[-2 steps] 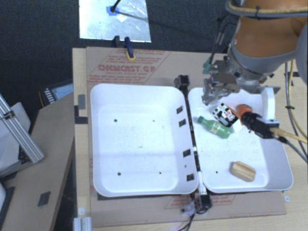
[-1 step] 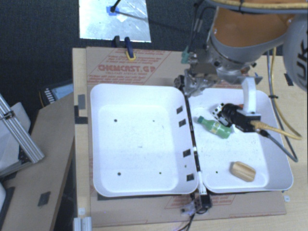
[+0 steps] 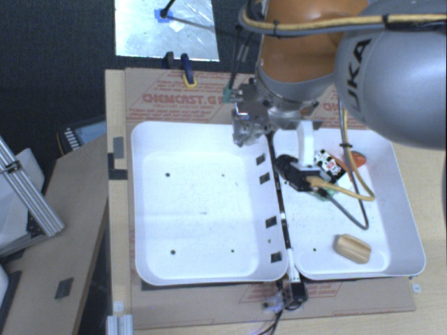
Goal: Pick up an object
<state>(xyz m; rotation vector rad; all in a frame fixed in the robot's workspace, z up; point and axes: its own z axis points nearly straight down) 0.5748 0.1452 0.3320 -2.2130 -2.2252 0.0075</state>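
Nearest the camera, a tan block point(image 3: 351, 248) lies in the front part of the right bin point(image 3: 395, 208), close to its front wall and well apart from everything else in it. The left bin point(image 3: 202, 215) sits just beside the right one, and their inner walls meet along a dark seam running front to back. Both bins rest on a brown cardboard sheet point(image 3: 174, 98) on the table point(image 3: 77, 201).

Farther back in the right bin, a small white and black thing point(image 3: 325, 162) lies just beside an orange thing point(image 3: 357, 159). Both are near the bin's far wall, under the overhang of the arm point(image 3: 391, 54).

The gripper point(image 3: 242, 138) hangs at the far end of the seam, over the far right corner of the left bin. It is well apart from the tan block and nearer to the two small things. Nothing is seen in its grasp, and I cannot tell whether it is open or closed.

Beyond the bins, a blue and yellow clamp point(image 3: 187, 72) stands at the cardboard's far edge, with a shiny foil sheet point(image 3: 164, 19) behind it.
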